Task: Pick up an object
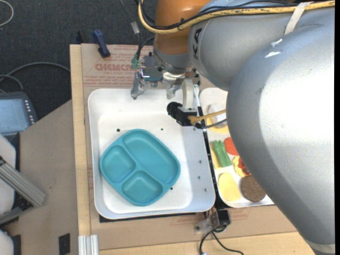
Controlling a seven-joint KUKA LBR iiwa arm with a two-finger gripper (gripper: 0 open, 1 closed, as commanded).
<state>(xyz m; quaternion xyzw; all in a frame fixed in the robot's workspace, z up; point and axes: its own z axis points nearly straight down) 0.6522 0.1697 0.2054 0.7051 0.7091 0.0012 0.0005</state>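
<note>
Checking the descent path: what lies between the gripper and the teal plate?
Bare white bin floor separates the gripper from the teal plate in the camera view.

A brown cardboard sheet (84, 142) with red print lies under the two shallow white plastic bins (101, 121), on a dark carpeted floor (48, 20). A blue clamp (101, 42) grips its top edge. Black cables (32, 70) trail across the floor at left, near a grey metal bracket (21, 187).
</note>
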